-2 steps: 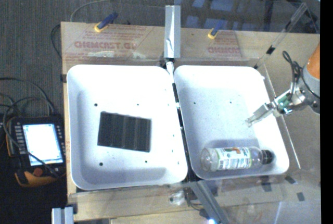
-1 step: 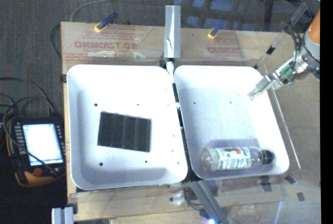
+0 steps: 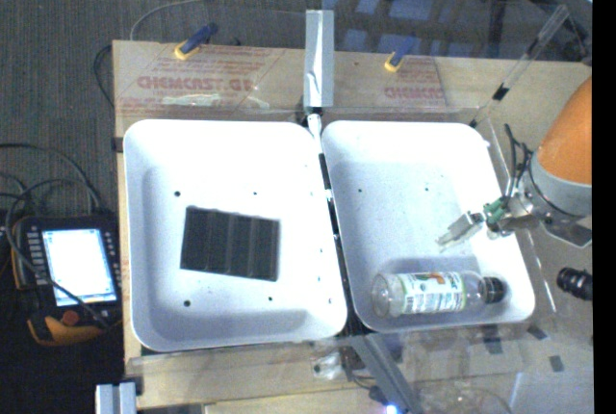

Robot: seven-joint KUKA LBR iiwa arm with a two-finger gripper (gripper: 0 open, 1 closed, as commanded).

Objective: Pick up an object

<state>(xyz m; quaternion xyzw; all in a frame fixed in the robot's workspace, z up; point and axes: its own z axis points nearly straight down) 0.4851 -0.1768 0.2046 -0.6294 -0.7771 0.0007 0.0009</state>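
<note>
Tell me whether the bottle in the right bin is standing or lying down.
Lying down. The bottle rests on its side along the right bin's near wall, cap pointing right.

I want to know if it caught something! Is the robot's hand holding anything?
No. The hand hovers bare above the clear plastic bottle, which lies flat in the right white bin.

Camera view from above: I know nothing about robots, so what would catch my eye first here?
Probably the clear plastic bottle lying on its side along the near wall of the right bin. Next, the dark ribbed rectangular pad lying flat in the middle of the left bin. The gripper reaches in from the right, just above the bottle.
</note>
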